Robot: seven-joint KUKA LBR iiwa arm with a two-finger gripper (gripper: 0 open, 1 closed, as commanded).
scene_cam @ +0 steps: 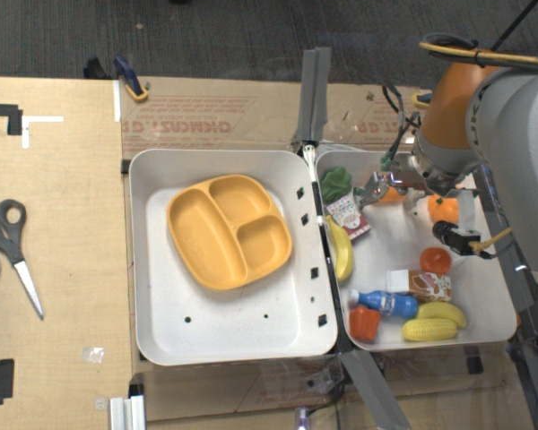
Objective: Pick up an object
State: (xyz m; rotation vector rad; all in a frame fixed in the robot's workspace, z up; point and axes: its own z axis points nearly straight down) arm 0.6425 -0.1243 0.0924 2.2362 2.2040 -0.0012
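Note:
My gripper (375, 190) is low over the far part of the right bin (484, 330). It sits beside a green soft item (336, 184) and just above a red and white packet (348, 213). An orange piece (391, 196) lies right behind it. Also in this bin are a banana (342, 251), a blue bottle (390, 304), a red cup (364, 324), a corn cob (429, 330), an orange cup (435, 260) and an orange fruit (445, 209). Nothing is seen held.
The left bin (152, 330) holds a yellow divided plate (229, 229). A metal divider (314, 97) runs between the bins. Scissors (13, 249) lie on the wooden bench at far left. The grey arm (511, 124) covers the right bin's far right corner.

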